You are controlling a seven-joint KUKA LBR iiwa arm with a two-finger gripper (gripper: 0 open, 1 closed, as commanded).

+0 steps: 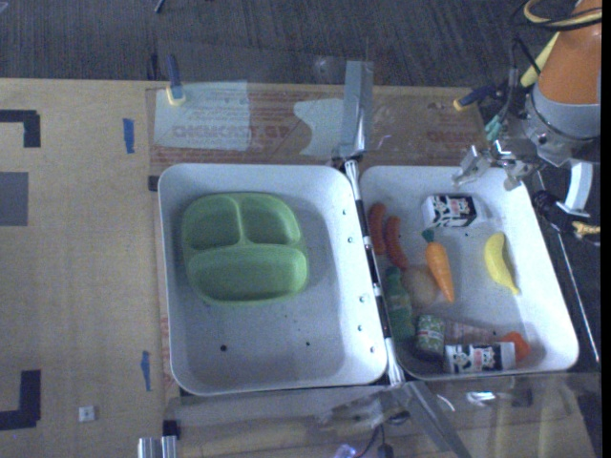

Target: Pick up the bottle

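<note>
Gripper (494, 163) hung over the far right corner of the right bin (549, 256), fingers spread apart with nothing between them, arm (571, 74) coming in from the right with its orange band at the frame edge.

Nearest the camera in the right bin: a small white carton with black print (482, 357) lay on its side along the near wall, something orange-red (516, 343) just beside its right end. Touching the carton's left end was the bottle (449, 333), on its side, dark green-labelled end pointing left, clear body running right. It sat well apart from the gripper, at the opposite end of the bin.

Along the bin's left wall a dark green item (398, 305) lay lengthwise; couldn't tell what it was. Just right of it, a pale round blob (418, 281), also unclear.

Mid-bin: toy carrot (439, 268), tip toward the camera, and a yellow banana (498, 260) nearer the right wall. Two red-orange sausage-shaped pieces (387, 233) lay by the left wall.

Farther back: a second white-and-black carton (450, 210), near the gripper but not touching.

Left bin (272, 361) held a green divided plate (245, 247), three compartments, sitting in its far half.
</note>
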